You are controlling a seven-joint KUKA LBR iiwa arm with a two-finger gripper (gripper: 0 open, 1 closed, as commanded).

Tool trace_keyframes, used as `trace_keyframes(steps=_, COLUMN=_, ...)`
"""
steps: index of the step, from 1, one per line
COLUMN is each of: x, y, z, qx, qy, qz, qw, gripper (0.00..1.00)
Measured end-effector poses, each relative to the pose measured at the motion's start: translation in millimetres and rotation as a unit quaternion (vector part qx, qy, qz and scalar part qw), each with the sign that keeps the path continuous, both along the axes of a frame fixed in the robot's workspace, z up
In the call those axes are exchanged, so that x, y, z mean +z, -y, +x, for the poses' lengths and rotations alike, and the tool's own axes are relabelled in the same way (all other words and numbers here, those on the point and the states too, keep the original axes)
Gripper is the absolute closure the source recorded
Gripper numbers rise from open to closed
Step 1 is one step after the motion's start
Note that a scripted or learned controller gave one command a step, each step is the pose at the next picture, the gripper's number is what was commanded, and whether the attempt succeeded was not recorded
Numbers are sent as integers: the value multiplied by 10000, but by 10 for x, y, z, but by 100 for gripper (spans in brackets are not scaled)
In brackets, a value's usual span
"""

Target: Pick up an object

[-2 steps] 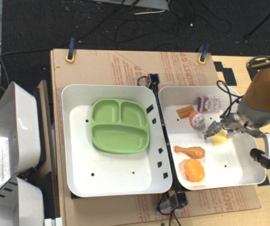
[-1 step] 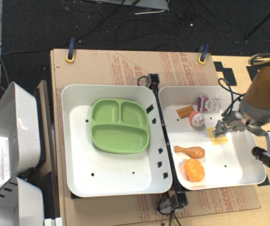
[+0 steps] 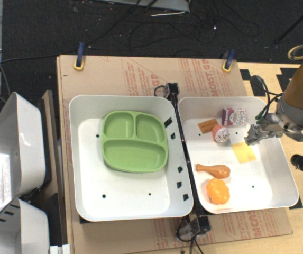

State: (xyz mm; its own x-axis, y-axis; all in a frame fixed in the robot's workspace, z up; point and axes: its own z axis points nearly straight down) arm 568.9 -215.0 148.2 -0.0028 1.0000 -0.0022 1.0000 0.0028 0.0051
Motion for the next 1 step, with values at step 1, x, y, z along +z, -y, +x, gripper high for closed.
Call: trace_keyframes(steps=1, x=637, y=15, z=39, qx=3, qy=6, qz=-3, qw=10000, gripper=100)
